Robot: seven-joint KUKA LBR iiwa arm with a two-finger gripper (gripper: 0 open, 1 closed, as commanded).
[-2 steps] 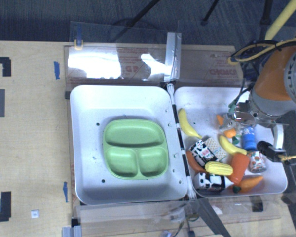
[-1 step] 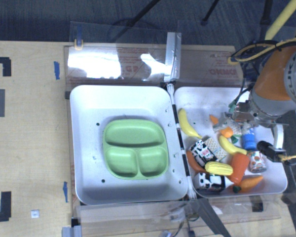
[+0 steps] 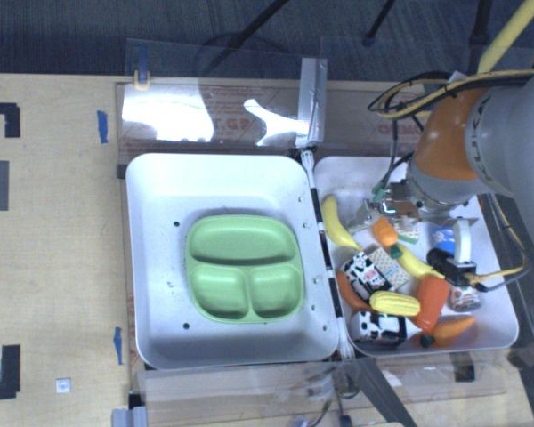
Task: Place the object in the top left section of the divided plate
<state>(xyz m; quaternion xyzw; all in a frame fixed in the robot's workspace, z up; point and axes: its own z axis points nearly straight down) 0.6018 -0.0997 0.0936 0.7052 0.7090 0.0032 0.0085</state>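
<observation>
The green divided plate point(image 3: 245, 267) is looking like smooth matt plastic. The white bins point(image 3: 160, 203) are showing a soft plastic sheen. The bench point(image 3: 53, 265) is showing pale wood grain, and the banana point(image 3: 336, 224) is shining glossily.

Wooden bench point(image 3: 53, 265) bears two white bins point(image 3: 151, 265) (side by side).

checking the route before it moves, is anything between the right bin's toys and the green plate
Only the two bins' touching walls lie between the toy pile and the green divided plate. A banana rests beside that divide.
</observation>
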